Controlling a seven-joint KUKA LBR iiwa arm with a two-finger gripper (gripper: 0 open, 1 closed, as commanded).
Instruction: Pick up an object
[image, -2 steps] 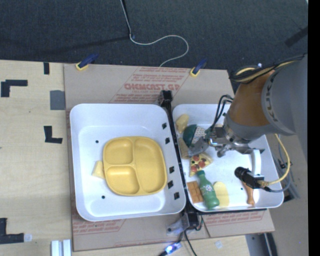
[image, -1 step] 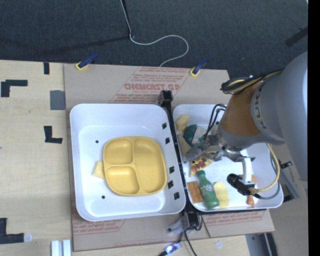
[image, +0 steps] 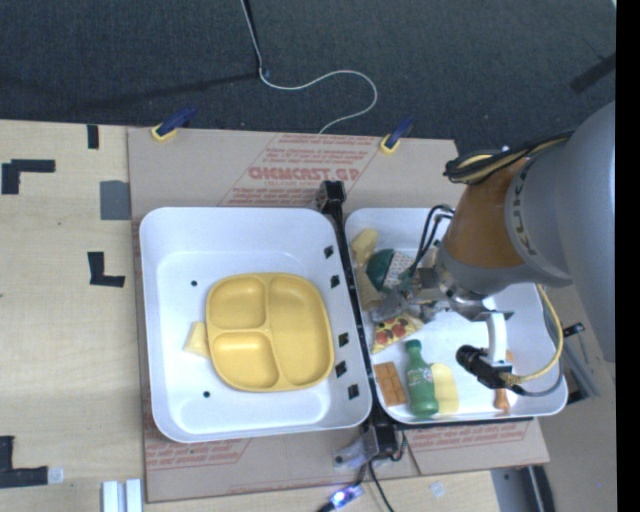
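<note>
While the grey arm leans in over the right bin, its hand sits low among the clutter there, and I cannot tell how it is set. Just below the hand lies a green bottle, with a yellow piece touching its side and a brown biscuit-like block on its other side. Just above the hand rests a dark green lump. Well away from the hand, across the divider, a yellow sectioned plate lies in the left bin
</note>
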